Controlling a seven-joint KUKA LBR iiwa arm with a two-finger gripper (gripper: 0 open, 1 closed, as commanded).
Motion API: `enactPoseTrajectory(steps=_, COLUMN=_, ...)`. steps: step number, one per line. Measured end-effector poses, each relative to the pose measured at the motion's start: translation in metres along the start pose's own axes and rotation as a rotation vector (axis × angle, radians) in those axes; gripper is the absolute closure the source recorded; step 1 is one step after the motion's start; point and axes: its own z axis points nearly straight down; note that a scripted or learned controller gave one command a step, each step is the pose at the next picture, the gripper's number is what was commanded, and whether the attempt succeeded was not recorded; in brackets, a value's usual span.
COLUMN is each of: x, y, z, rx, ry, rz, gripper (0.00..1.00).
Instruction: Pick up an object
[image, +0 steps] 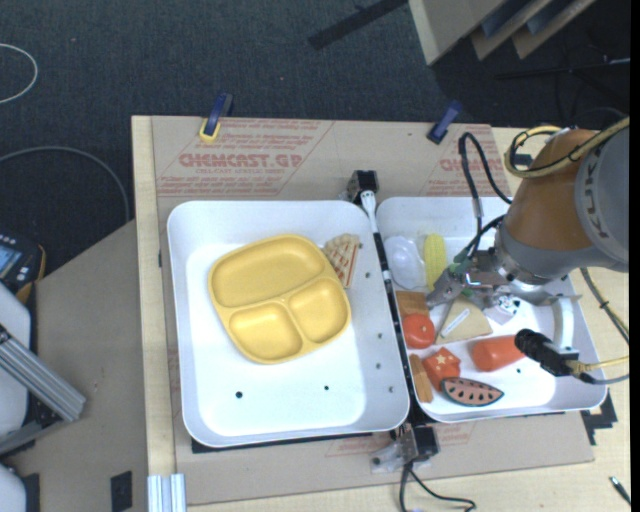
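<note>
Camera view, looking down at a slant. Two shallow white plastic bins sit side by side on a brown board marked with red lettering. The left bin (200, 390), at centre frame, holds a yellow three-compartment plastic tray (278, 297) and, touching the tray's upper right corner, a small tan waffle-patterned toy piece (343, 257). The right bin (570, 395), at right of centre, holds toy foods: a pale translucent rounded piece (405, 258) and a yellow corn cob (435, 256) near its upper left; a red tomato-like ball (419, 329) by the left wall; a cream wedge (462, 322) just right of it; a red piece bearing an orange star (441, 364); a watermelon slice (472, 391) at the lower edge; and an orange-red block (496, 351) beside it. The grey arm with its orange band enters from the frame's right, over the right bin. The gripper (468, 288) hangs above the middle of this bin, near the cream wedge; whether its jaws are spread or closed cannot be told, and nothing is seen between them.
</note>
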Motion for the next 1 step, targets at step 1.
enactPoseTrajectory(steps=1, x=0.0005, y=0.0055, z=0.0139, rx=-0.016, ry=0.0, rz=-0.002, gripper=0.0)
